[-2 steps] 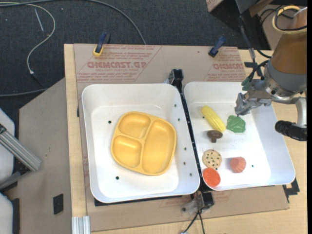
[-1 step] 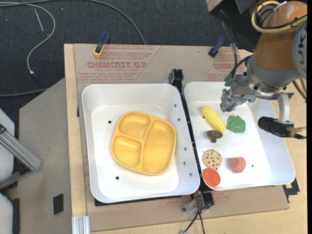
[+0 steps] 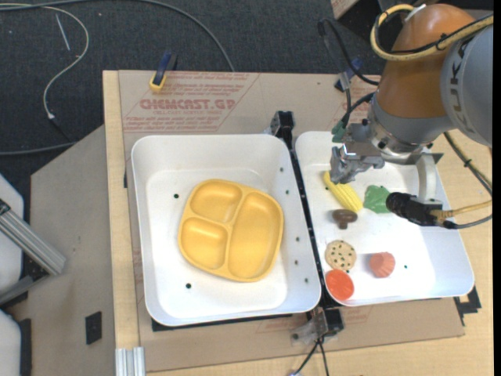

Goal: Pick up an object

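1. Where the gripper (image 3: 345,165) hangs, right of centre in the frame, its tip sits just above the upper end of a yellow corn cob (image 3: 344,194); whether it is open or closed cannot be told.
2. Six small things lie in the right bin (image 3: 450,245): one corn cob, one green piece (image 3: 376,199) just to the cob's right, one small brown item (image 3: 344,218) below the cob, one round speckled cookie (image 3: 340,254), one orange-red disc (image 3: 340,285) at the bin's lower edge, and one pink-red piece (image 3: 381,264) to the cookie's right.
3. One yellow three-part plate (image 3: 232,229) lies alone in the left bin (image 3: 149,163), near the frame's centre.
4. Red print on the cardboard sheet (image 3: 192,100) above the left bin reads roughly "CHEMCAST GP"; smaller lines beneath it are too fine to read.
5. One blue-and-yellow clamp (image 3: 163,69) sits on the sheet's upper edge, toward the upper left.
6. One grey arm (image 3: 462,61) with its orange band fills the upper right.
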